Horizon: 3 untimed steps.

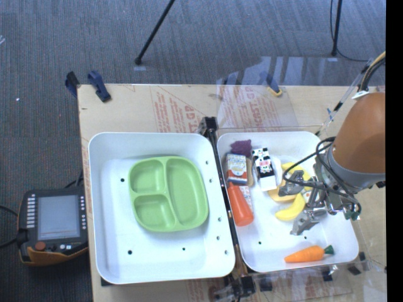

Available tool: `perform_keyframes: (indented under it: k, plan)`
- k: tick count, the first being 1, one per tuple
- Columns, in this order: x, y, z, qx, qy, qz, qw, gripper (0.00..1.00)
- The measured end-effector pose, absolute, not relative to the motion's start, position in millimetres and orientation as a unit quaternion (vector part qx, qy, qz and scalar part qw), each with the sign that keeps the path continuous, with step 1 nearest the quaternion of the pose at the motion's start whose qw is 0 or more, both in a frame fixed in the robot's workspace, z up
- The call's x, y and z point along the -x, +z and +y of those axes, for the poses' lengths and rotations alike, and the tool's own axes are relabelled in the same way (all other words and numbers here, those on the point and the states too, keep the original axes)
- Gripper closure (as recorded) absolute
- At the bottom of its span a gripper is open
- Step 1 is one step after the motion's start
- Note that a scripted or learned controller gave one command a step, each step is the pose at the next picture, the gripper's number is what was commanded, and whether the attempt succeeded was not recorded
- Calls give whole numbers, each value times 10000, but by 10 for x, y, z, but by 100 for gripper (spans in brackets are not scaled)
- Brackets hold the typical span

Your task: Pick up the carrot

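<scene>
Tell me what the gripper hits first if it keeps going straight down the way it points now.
Probably bare bin floor. The gripper points down beside the banana, short of the carrot; depth is hard to judge from this slant.

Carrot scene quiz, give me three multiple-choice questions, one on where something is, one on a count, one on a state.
1. Where does the carrot lie?
A. on the green plate
B. in the right bin, near corner
C. on the floor

2. How many compartments has the green plate?
A. two
B. three
C. five

3. What is the gripper doing with the carrot?
A. hanging above it, apart
B. clamping it
C. pressing it flat

Answers: 1 B, it rests on the right bin floor near the front edge. 2 B, three sections show. 3 A, white bin shows between them.
</scene>
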State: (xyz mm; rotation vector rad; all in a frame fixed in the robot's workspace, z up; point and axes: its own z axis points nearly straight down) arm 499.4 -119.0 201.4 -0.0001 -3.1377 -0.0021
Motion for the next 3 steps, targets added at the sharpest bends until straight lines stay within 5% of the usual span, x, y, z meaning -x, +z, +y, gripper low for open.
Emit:
perform_keyframes:
  k: [1,2,3]
  plan:
    - [-4739,1133,-1348,-484,-25,-9988,50,0]
    - [-4855,872,-1525,-3222,-12,-9467,-40,0]
    - [-4847,859,-1824,-5484,-29,-8362,-14,0]
